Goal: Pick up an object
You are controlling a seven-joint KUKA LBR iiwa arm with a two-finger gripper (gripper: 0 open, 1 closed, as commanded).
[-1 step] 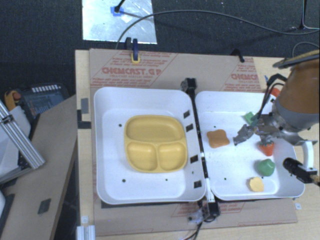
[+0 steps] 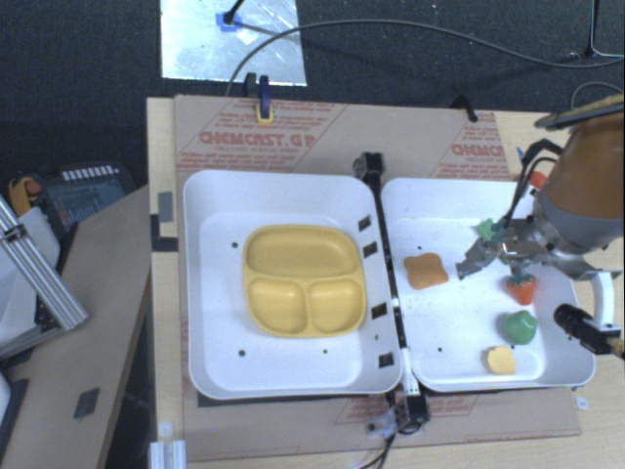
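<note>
Objects for picking lie in the right white bin point(image 2: 557, 364). One is a flat orange-brown piece shaped like toast point(image 2: 426, 271), near the bin's left side. One is a small red and orange toy like a carrot point(image 2: 521, 287). Below it sits a round green toy point(image 2: 519, 326). A small yellow chunk point(image 2: 501, 361) rests near the bin's front edge. A little green bit point(image 2: 485, 229) shows close to the arm.

The grey arm with the orange band point(image 2: 591, 179) reaches in from the right, over the right bin. Its claw point(image 2: 476, 261) hangs between the toast piece and the carrot toy. The claw points toward the toast piece. The picture is too dark there, so I cannot tell how the claw is set. Nothing can be seen inside it.

The left white bin point(image 2: 210, 262) holds a yellow plastic tray with three sections point(image 2: 301, 279). Both bins sit side by side on a brown cardboard sheet point(image 2: 322, 130).
</note>
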